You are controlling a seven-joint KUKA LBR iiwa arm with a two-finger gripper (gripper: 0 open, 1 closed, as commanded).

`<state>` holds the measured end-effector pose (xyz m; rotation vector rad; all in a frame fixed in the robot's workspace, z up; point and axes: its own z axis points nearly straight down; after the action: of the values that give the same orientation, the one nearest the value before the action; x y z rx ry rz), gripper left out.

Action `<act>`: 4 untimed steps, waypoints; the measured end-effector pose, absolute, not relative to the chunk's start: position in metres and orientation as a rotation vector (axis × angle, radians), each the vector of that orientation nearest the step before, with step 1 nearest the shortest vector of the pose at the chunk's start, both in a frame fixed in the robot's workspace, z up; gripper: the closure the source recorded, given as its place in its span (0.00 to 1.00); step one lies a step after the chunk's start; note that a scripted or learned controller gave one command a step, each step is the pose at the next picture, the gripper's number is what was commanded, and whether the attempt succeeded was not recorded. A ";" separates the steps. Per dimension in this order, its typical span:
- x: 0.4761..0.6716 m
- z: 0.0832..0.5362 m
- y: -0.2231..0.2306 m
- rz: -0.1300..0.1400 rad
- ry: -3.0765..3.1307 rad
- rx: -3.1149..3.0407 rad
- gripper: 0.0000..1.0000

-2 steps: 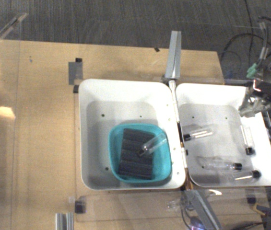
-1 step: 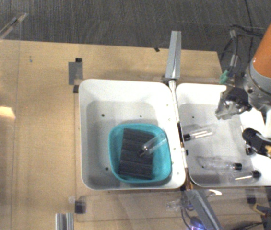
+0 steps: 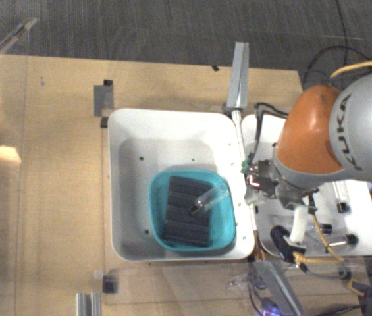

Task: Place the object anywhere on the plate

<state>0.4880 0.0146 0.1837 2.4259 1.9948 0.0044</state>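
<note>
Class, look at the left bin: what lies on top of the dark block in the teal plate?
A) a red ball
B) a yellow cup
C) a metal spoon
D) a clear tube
D: a clear tube with a dark tip lies slanted across the dark block inside the teal plate.

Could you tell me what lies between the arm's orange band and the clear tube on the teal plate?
In the camera view, the left bin's white right-hand rim and the plate's teal edge lie between the orange band and the clear tube.
</note>
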 end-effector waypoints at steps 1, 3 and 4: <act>0.488 0.184 0.014 0.005 1.994 2.426 0.00; 0.489 0.343 -0.113 0.011 1.998 2.413 0.00; 0.492 0.355 -0.112 0.019 2.003 2.400 1.00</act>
<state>0.4918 -0.1118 0.3547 2.4002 2.0028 0.0185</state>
